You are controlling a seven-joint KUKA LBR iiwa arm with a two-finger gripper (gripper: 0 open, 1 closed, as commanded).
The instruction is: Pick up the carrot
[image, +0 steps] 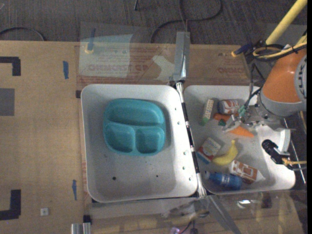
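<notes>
The carrot (pixel 242 131) is a small orange wedge lying in the right bin (pixel 282 182), near its middle and a little toward the back. My gripper (pixel 249 119) hangs right over the carrot's upper edge, beneath the orange-banded wrist that comes in from the right. The gripper's metal parts overlap the carrot's top, so whether they touch it is unclear. The carrot still appears to rest on the bin floor.
Around the carrot lie a banana (pixel 228 154), a small box (pixel 210 146), a red-brown carton (pixel 243 170), a blue bottle (pixel 225 181), a can (pixel 228 106) and a white-green pack (pixel 208 109). The left bin (pixel 92 169) holds a teal divided plate (pixel 134 126).
</notes>
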